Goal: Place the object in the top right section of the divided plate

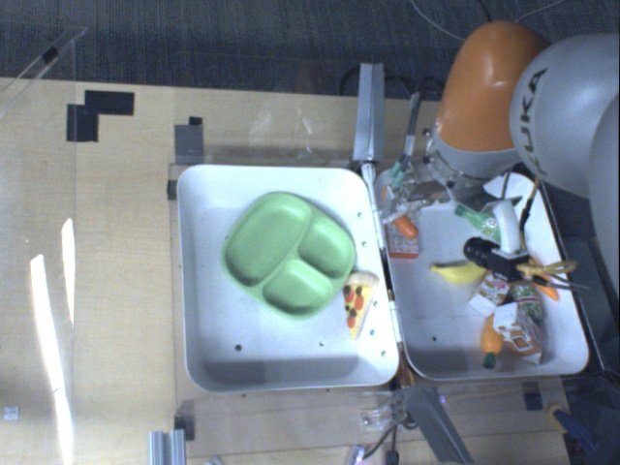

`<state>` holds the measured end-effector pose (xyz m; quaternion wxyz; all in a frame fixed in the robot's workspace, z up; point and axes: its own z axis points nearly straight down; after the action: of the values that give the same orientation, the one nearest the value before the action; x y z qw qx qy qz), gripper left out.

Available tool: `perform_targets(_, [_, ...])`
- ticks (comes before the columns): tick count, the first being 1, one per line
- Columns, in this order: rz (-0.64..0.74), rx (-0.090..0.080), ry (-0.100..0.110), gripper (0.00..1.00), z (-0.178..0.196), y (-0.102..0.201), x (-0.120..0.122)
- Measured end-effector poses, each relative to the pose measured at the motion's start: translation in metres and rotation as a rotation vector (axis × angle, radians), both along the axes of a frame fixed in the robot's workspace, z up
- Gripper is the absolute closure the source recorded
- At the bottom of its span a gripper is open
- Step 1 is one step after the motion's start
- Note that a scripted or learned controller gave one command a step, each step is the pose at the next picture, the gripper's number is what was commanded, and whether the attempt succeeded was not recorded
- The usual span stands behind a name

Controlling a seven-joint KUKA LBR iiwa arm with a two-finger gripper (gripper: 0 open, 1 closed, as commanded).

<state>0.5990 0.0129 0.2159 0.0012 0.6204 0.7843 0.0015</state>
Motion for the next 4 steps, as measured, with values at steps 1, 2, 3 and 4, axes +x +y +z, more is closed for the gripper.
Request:
perform_targets(1, [0.091,0.0,0.0,1.0,-0.031,0.032,-0.056])
perform_targets(2, [0.09,0.0,0.0,0.0,-0.031,0.032,-0.056])
perform_targets(3, [0.12,-0.001,-0.004,0.0,0.074,0.015,-0.051])
perform_targets(4, [0.176,-0.002,-0.006,0.0,0.205,-0.023,0.019])
